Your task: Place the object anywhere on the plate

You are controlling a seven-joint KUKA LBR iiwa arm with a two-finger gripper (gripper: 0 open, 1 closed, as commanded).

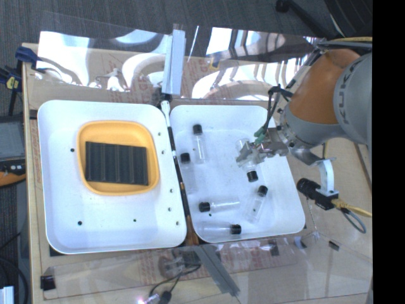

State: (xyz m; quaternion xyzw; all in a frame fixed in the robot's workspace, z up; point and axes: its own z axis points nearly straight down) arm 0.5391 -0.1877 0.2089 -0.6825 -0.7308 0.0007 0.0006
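1. Clear plastic vials (200, 145) with black caps lie scattered in the right bin (288, 217); they look light, stiff and slippery
2. The gripper (248, 155) hangs at the bin's 2 o'clock, above one vial (252, 175); whether it grasps anything I cannot tell
3. Take a vial across its barrel, mid-length
4. The yellow plate (117, 134) waits at 9 o'clock, in the left bin (57, 220)

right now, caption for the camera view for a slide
Gripper over the right bin of scattered vials; yellow plate in the left bin.
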